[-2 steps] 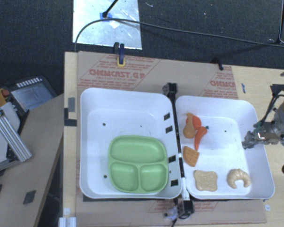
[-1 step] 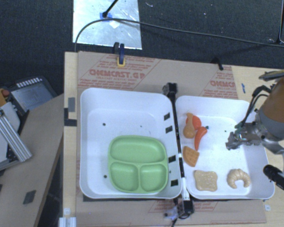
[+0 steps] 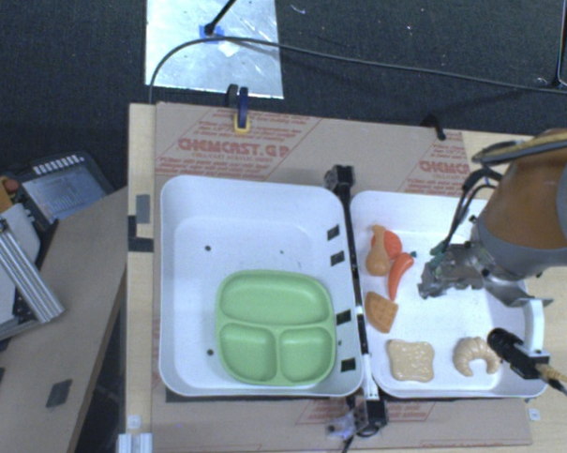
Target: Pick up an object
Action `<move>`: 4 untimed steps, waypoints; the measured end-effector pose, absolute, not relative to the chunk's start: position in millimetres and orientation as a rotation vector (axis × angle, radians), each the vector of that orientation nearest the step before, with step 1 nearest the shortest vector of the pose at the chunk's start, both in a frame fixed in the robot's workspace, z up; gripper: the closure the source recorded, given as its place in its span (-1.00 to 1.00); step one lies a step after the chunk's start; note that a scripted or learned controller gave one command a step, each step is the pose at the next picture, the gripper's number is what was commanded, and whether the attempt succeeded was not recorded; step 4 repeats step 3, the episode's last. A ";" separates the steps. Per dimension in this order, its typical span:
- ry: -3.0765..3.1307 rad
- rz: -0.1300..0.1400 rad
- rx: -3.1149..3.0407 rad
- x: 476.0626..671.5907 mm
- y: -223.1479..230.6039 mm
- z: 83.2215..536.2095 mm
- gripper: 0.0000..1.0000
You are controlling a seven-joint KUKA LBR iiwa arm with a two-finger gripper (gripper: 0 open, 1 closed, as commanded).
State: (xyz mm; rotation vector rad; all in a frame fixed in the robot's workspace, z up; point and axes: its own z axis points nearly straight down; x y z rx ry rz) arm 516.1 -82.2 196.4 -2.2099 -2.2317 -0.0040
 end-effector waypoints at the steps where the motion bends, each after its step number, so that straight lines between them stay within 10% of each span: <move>1: -2.234 -0.006 -2.210 516.4 -31.6 211.1 1.00; 4: -2.233 -0.005 -2.210 522.9 67.1 228.8 1.00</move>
